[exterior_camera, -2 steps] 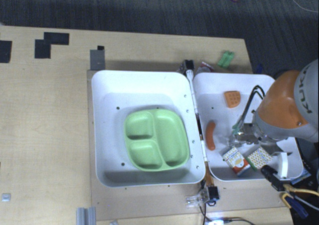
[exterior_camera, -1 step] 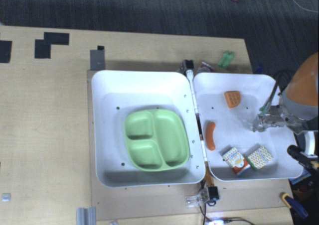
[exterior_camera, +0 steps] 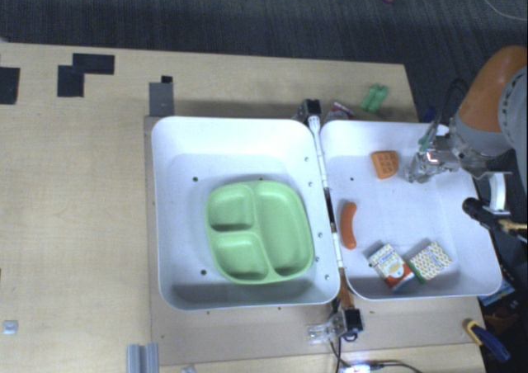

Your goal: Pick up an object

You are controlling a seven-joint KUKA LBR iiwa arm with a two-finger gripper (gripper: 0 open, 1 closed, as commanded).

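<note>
Looking down on the bench (exterior_camera: 74,223), we log two shallow white bins side by side. Left bin (exterior_camera: 177,198) holds a green divided tray (exterior_camera: 260,231), three compartments, lying flat approx at the bin's centre, slightly toward the near side.

Right bin (exterior_camera: 470,280) holds the loose items. An orange waffle-like piece (exterior_camera: 384,164) lies in the far part of the bin. A red-orange sausage (exterior_camera: 349,224) lies lengthwise just beside the bin's left wall, well apart from the waffle piece. Two small cartons sit near the front wall: one w/ a red-orange end (exterior_camera: 389,266), the other patterned green/white (exterior_camera: 431,261); the two are just beside each other, poss. touching, we cannot tell.

Arm (exterior_camera: 495,107) reaches in from the right, orange band visible above the wrist. Gripper (exterior_camera: 425,163) hangs over the far right part of the right bin, just right of the waffle piece and apart from it. Nothing seen between the fingers; the jaw opening we cannot tell at this res.

Outside the bins: a green object (exterior_camera: 375,98) on the bench just behind the right bin, black tape patches (exterior_camera: 82,73) at far left, clips at the bin seam.
</note>
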